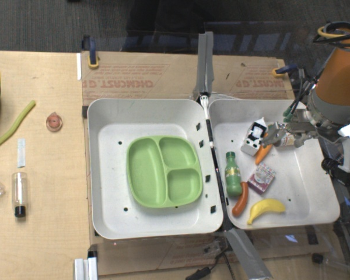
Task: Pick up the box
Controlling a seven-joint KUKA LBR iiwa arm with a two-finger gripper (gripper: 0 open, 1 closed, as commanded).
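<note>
In the right bin [315, 206], a small pink box [261, 178] lay flat, its long axis tilted diagonally, upper end pointing up-right, between a green bottle [233, 173] and a banana [265, 209]. The hand [275, 136] hovered above it near a carrot [263, 153]; whether it was open or closed could not be told.

Lighting even, diffuse, from overhead; moderately bright. White bins [105, 174] near clipping, with soft glare on the floor of the one left of the jaws. Shadows faint and short under the green tray [163, 171]. Dark carpet [163, 10] beyond the jaws underexposed. Arm [338, 86] slightly soft; overall sharpness modest, mild noise.
</note>
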